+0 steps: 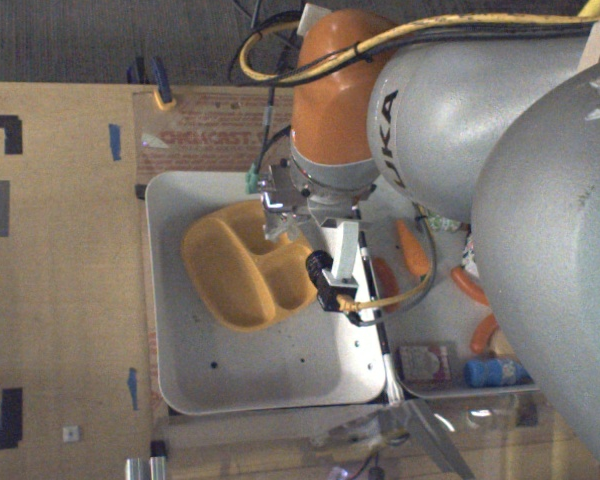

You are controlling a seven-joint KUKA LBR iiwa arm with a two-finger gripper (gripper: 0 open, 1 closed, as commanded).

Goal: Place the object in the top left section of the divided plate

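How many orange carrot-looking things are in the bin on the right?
3, maybe more hidden under the arm: one carrot near the gripper's cable, a second lower right by the arm, a third above the blue item.

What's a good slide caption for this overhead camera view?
KUKA arm's gripper poised over the yellow divided plate in the left white bin.

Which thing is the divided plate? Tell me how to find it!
Look at the left white bin, under the big grey and orange arm. The plate lies in that bin's upper part, just left of the gripper. It is the yellow thing with sunken sections; the carrot and other small items sit in the right bin.
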